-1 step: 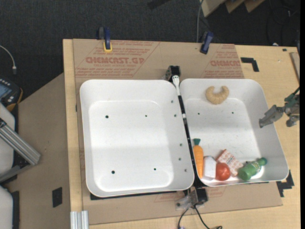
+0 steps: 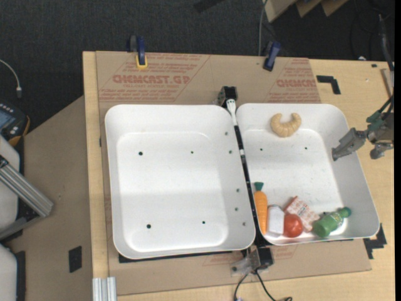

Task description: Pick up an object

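Nothing picked yet, as far as I can judge. My pincer [image 2: 358, 144] sits at the right rim of the right bin [image 2: 351, 187], up near its far half. I see grey finger shapes there, one pointing left-down toward the bin floor, but whether they are spread or pinched I cannot tell from this slant. Nothing shows between them, so I call it carrying nothing.

Candidates all lie in the right bin. Croissant [image 2: 286, 123] at the far end, alone, near the middle of that wall. It is the nearest thing to my pincer, though still apart from it, with bare floor between. Along the near wall, a cluster: carrot [image 2: 260, 209] lying against the divider side, lengthwise, green top pointing away from the near wall. Just beside it a small white item [image 2: 275, 219], hard to identify. Then tomato [image 2: 292, 226], red, touching or nearly touching a red-white packet [image 2: 302, 209] behind it. Green bottle [image 2: 329, 223] at the right end of the cluster, on its side, close to the near wall.

Left bin [image 2: 169, 180] holds no objects that I can see.

Progress: start stage. Left to do: choose one, come over it, descend, close, lift. The croissant looks the easiest, being isolated; the cluster is crowded, with a risk of a bad grip.
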`<state>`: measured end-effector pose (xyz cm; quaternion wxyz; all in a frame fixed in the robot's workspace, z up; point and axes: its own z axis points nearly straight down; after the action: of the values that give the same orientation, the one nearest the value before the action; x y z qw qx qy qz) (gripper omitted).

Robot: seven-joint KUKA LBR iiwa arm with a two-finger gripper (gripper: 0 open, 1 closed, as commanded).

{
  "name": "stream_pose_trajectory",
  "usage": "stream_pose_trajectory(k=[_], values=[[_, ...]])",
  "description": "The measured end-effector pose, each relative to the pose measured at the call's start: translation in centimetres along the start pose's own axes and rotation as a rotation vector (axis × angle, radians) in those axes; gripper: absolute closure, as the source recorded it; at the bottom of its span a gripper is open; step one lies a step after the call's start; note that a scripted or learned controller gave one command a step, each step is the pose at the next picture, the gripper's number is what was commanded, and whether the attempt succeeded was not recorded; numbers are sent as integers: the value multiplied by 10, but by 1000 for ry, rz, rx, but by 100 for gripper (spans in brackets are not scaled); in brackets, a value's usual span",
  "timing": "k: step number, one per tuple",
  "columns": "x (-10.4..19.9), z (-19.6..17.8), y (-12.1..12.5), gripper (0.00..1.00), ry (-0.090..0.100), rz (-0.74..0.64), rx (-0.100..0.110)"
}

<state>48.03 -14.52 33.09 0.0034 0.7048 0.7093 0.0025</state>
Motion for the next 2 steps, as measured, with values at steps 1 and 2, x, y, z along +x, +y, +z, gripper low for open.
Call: stream_pose_trajectory(k=[1, 2], values=[[61, -40, 1, 0, 1, -2, 0], [103, -52, 1, 0, 1, 1, 3]])
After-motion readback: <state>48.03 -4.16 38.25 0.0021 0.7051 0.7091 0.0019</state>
